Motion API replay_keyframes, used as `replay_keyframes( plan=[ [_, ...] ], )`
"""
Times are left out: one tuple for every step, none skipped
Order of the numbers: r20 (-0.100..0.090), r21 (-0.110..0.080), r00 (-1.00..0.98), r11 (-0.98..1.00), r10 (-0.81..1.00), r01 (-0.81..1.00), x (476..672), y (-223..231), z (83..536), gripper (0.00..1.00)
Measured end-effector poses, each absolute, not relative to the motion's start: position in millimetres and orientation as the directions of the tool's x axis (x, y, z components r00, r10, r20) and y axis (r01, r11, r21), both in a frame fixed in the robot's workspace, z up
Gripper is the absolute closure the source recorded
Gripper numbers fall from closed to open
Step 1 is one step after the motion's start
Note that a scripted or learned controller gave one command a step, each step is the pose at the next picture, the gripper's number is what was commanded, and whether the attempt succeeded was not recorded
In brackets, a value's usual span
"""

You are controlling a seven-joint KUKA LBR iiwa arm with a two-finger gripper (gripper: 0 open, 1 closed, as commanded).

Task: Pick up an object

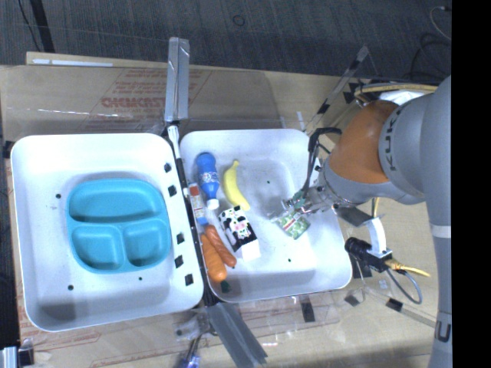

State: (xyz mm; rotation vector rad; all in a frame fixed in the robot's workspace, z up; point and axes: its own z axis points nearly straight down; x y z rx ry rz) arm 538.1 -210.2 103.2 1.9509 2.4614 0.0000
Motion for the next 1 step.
replay_keyframes(
  plan=[
    [0.000,0.000,-0.160,0.160,0.987,0.987,608.4,-182.5,213.0,1.00]
  ],
)
